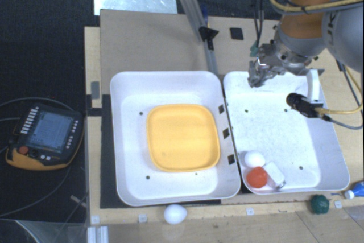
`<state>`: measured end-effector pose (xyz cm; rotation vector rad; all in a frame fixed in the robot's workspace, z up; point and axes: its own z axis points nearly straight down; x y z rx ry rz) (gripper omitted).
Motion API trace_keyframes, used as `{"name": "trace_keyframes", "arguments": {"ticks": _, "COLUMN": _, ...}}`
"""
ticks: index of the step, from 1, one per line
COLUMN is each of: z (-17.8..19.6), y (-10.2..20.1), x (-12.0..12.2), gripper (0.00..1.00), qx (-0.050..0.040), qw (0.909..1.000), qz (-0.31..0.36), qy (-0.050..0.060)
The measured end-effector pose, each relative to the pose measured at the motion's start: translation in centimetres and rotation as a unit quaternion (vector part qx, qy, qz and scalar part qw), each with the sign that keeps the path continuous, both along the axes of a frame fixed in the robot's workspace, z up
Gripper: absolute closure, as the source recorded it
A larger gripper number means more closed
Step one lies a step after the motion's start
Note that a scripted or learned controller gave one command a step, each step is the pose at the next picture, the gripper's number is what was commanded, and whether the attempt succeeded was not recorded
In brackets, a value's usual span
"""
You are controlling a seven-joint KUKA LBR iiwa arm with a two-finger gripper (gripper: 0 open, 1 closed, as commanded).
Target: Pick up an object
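Reaching, camera view: the arm [318,3] is coming in from the right, and the claw [259,74] is hanging over the far left corner of the right bin [284,122].
Claw state: whether it is apart or together, I cannot tell; the tip is small and dark against the white bin, and nothing is showing held in it.
Candidate things: 3 are lying bunched in the near left corner of the right bin: a white ball [254,159], an orange ball [257,177] and a small white block [274,174], the orange ball sitting just beside both others.
Key relation: the cluster is lying well apart from the claw, toward the near edge of the same bin and almost straight below it in the view.
Long axis: the 2 balls are offering none; the block is lying slantwise, running from upper left to lower right.
Other bin: a yellow plate [183,137] is lying flat in the left bin [131,122].
Outside the bins: a second white ball [175,213] and a dark green ball [319,204] are resting on the desk [148,37] at the near edge.
Judgement: nothing is looking picked yet, and travelling along the bin's left side is probably the next need.
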<state>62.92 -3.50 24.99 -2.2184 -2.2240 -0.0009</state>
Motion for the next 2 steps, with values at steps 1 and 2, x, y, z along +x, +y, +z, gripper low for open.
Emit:
{"name": "trace_keyframes", "arguments": {"ticks": 1, "z": -1.0, "y": 4.2, "x": -2.0, "gripper": 1.0, "qx": 0.0001, "qw": 1.0, "qz": 0.0, "qy": 0.0}}
{"name": "trace_keyframes", "arguments": {"ticks": 2, "z": -0.6, "y": 8.4, "x": -3.7, "gripper": 1.0, "qx": 0.0003, "qw": 1.0, "qz": 0.001, "qy": 0.0}}
